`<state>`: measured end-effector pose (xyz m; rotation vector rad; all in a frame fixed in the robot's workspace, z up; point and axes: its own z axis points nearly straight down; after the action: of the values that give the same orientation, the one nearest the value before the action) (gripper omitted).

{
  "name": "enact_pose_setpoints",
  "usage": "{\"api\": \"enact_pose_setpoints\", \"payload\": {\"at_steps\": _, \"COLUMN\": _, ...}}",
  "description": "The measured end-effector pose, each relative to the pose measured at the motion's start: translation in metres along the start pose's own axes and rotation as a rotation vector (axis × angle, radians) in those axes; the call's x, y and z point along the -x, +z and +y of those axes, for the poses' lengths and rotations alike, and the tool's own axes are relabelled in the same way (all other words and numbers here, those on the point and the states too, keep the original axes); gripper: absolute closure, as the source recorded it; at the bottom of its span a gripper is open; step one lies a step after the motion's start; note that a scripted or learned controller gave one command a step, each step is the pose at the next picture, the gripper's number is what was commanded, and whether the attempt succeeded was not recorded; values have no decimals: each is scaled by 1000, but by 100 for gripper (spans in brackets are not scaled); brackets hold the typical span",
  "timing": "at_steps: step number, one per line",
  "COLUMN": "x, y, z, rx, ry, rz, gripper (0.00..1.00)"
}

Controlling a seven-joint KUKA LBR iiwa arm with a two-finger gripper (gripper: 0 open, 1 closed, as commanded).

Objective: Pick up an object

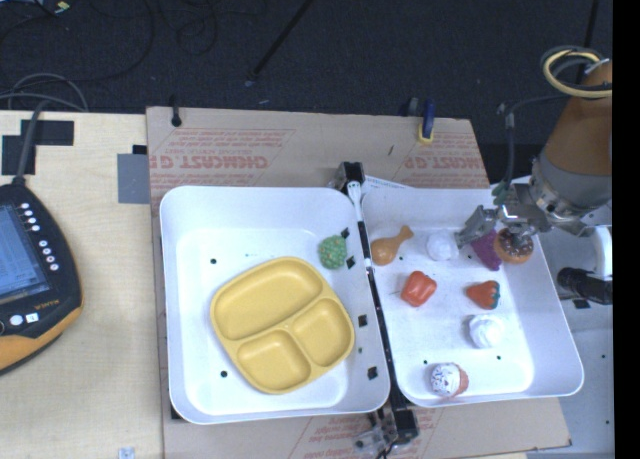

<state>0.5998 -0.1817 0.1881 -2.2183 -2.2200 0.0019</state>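
Your gripper (492,230), fingers apart, hangs over the purple object (487,249) near the right bin's (560,347) far right edge, open floor lying nearer you.

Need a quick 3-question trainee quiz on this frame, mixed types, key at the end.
1. True or false: the yellow tray lies in the left bin.
2. Multiple choice: the gripper is above which part of the right bin? A) near edge B) far right corner C) middle.
3. Fill in: the green toy sits in the ____ bin, beside the divider.

More to spot in the right bin: drumstick, red pepper, strawberry, purple toy and donut by the gripper.

Key: 1 true; 2 B; 3 left.
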Motion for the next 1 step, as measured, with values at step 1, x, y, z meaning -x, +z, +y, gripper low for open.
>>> {"api": "enact_pose_setpoints", "payload": {"at_steps": 1, "x": 0, "y": -10, "z": 0, "rx": -1, "ry": -1, "rz": 1, "gripper": 100}}
